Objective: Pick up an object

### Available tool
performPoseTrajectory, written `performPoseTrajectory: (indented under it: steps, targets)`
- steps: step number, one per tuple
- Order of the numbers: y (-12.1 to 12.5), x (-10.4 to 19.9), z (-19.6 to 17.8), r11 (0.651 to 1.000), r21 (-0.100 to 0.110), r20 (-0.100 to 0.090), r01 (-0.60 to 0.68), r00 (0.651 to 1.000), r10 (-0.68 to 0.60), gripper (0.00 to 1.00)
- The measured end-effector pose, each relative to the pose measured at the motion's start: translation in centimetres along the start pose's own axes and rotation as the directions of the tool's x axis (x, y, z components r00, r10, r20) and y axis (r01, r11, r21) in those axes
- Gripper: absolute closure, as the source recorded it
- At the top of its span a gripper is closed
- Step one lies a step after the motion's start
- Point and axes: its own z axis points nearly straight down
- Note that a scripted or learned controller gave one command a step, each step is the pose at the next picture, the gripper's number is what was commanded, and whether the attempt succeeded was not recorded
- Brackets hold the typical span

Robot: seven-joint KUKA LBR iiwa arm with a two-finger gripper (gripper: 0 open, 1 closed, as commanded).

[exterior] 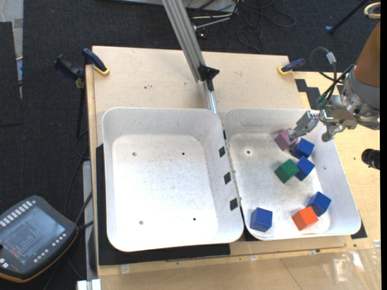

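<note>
My gripper (312, 133) hangs over the back of the right bin (346, 180), open, with nothing between its fingers. Its left finger (302, 125) slants down toward a purple block (282, 139) and ends just beside it. A blue block (305, 147) lies right below the gripper. Further forward, a green block (286, 171) touches another blue block (306, 167). Near the bin's front edge sit an orange block (305, 217), a blue block (320, 202) next to it, and a blue block (261, 218) to the left.
The left bin (121, 125) stands beside the right one, their walls meeting at the middle. A slanted metal pole (184, 29) comes down to the back of that divide. Clamps (97, 62) hold the board's back corners.
</note>
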Motion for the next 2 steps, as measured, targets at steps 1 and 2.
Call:
performPoseTrajectory:
  steps: [1, 2]
  targets:
    - [0.1, 0.0, -0.2, 1.000, -0.005, 0.001, -0.001, 1.000, 0.001, 0.00]
    - [-0.4, -0.7, 5.8, 1.000, 0.001, 0.000, -0.003, 1.000, 0.003, 0.00]
